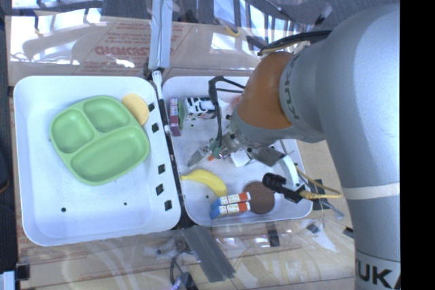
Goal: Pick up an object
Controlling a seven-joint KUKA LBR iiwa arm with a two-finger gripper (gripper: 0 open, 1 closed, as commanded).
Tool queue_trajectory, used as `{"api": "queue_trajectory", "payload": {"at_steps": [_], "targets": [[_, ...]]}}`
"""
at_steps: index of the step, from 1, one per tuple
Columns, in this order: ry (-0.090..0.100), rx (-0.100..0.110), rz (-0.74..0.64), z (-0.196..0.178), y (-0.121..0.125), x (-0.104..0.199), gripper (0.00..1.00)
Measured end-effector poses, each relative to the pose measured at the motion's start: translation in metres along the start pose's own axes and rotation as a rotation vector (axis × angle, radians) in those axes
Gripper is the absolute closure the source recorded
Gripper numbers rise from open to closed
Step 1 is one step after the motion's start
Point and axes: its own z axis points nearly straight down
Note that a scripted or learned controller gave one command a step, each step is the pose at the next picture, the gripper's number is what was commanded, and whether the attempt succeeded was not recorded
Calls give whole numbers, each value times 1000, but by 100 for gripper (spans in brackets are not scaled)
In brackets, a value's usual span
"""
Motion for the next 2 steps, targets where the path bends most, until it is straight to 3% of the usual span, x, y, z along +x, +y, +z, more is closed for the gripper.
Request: {"api": "queue_trajectory", "payload": {"at_steps": [1, 2], "targets": [[-3, -3, -6, -11, 2, -1, 100], [-2, -9, 131, -158, 35, 36, 100]]}}
